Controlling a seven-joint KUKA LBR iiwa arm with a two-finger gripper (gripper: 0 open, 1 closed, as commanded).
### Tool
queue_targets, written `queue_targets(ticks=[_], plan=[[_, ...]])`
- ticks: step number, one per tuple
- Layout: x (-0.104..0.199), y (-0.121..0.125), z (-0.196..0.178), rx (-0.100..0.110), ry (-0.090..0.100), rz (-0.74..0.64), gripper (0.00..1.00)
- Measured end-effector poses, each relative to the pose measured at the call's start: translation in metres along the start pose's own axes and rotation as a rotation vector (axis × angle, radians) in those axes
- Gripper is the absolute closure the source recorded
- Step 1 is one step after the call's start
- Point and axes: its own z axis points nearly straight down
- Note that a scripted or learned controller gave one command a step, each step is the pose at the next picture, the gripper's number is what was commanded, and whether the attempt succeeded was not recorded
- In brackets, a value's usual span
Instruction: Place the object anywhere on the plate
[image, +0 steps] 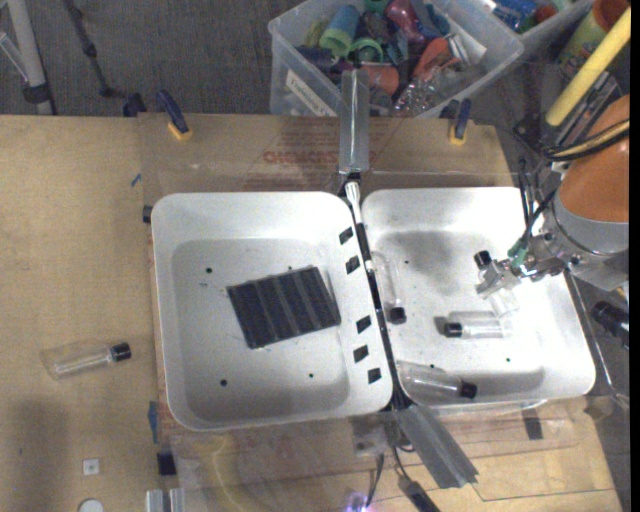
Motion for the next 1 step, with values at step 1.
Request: queue_targets(ticks=[1], plan=[[0.0507, 0.0495, 0.0103, 0.0, -0.002, 0.511, 1.0]])
